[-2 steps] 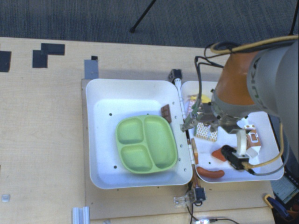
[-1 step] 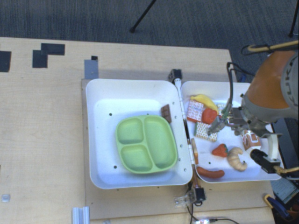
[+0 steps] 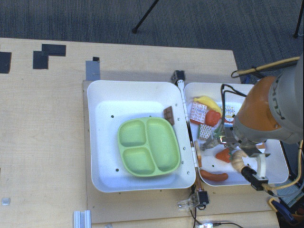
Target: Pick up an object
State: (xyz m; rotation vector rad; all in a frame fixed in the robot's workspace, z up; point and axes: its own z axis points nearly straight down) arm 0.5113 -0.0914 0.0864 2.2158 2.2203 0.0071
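Clutter is the danger: claw (image 3: 227, 145) sits low in the right bin (image 3: 283, 175), whether spread or closed I cannot tell. Orange piece (image 3: 222, 155) just below it, sausage (image 3: 213, 176) further below, banana (image 3: 209, 101) above. It may nudge neighbours and miss.

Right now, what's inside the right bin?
The right bin holds a banana, a red-and-white packet, a sausage and small red pieces. The arm covers the bin's middle.

Two shallow white bins, the left bin (image 3: 102, 127) and the right bin (image 3: 280, 172). One green divided plate (image 3: 148, 147) with three compartments. One yellow banana (image 3: 209, 101), one red sausage (image 3: 213, 176), one small brown block (image 3: 168, 112).
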